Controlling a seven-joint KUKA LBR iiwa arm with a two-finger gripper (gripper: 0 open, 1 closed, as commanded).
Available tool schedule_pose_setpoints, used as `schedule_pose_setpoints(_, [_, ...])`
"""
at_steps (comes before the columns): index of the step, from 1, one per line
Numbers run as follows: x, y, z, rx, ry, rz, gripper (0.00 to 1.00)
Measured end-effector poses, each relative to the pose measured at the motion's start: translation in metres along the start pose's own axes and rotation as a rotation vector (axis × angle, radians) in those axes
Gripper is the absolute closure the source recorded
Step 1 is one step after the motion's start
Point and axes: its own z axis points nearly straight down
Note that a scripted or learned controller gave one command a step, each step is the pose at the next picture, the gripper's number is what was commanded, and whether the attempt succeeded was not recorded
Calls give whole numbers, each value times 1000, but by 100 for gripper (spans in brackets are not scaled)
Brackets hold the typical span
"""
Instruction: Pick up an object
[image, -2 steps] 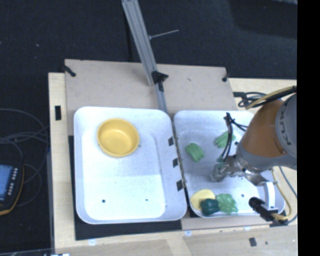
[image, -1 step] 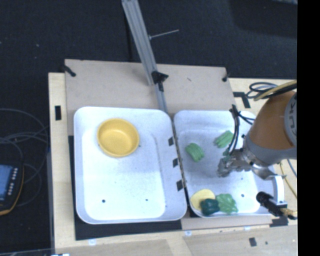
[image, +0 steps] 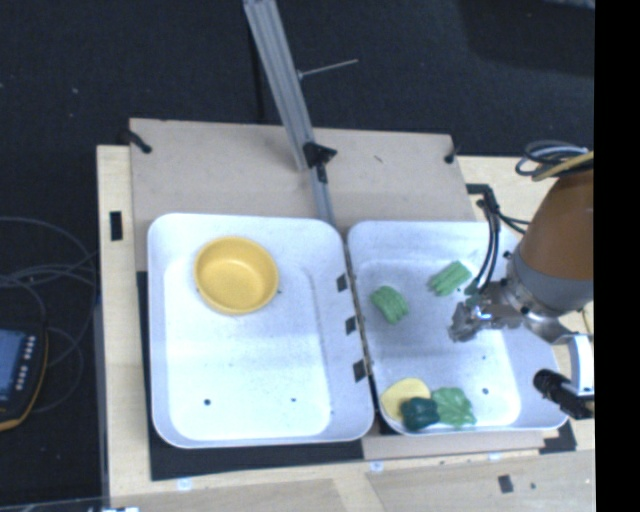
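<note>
In the right bin (image: 420, 240) lie two light green pieces, one (image: 389, 304) near the left wall and one (image: 450, 277) further back. At the bin's front edge sit a yellow piece (image: 402, 392), a dark green piece (image: 419, 412) and a light green piece (image: 453, 405), close together. My gripper (image: 464, 325) hangs over the right middle of this bin, just in front of the back light green piece. I see nothing between its fingers.
A yellow bowl (image: 237, 274) stands in the back left of the left bin (image: 250, 400). A grey metal rail (image: 285, 90) slants down from the top to the bins' shared back corner. Cables run at the bench's right edge.
</note>
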Motion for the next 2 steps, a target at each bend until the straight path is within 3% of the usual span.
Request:
schedule_pose_setpoints(1, [-1, 8, -45, 0, 0, -1, 100])
schedule_pose_setpoints(2, [52, 7, -43, 4, 2, -5, 100])
